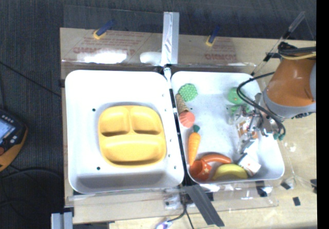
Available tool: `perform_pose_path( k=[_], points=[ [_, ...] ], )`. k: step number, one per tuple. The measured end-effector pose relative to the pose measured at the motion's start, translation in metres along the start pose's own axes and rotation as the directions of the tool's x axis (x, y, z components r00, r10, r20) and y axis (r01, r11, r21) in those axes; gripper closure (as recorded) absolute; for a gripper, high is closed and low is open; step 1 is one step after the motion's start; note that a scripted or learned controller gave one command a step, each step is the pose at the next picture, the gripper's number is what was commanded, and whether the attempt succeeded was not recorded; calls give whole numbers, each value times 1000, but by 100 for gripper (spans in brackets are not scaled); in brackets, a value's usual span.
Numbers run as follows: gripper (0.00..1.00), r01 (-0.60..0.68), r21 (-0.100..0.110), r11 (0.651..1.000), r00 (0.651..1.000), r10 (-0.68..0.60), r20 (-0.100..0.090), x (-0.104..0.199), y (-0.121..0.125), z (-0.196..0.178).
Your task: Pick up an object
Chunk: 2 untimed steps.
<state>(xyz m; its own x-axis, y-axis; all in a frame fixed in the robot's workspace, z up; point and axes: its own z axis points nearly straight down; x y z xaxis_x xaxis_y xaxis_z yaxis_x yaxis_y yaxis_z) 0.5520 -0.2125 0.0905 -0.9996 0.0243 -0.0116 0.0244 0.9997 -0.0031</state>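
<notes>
Gripper [250,131] fingers blurred, state unclear

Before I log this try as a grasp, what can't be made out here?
- Gripper, camera view: small and blurred, so whether it holds anything is unclear.
- Green object in the right white bin: partly covered by black cable and the grey arm.
- Yellow plastic banana: one end is behind a white tag.

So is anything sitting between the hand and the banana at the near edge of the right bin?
Nothing visible blocks it. The hand hangs over bare bin floor just above the banana; the red toy lies on the banana's far side from it.
</notes>
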Motion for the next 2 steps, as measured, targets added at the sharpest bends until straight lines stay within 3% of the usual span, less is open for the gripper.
perform_pose_path(
  k=[1, 2],
  points=[
    [0, 150, -5, 989, 989, -150, -1, -62, -6, 2],
    [0, 136, -3, 991, 991, -136, 1, -61, 33, 2]
  ],
)
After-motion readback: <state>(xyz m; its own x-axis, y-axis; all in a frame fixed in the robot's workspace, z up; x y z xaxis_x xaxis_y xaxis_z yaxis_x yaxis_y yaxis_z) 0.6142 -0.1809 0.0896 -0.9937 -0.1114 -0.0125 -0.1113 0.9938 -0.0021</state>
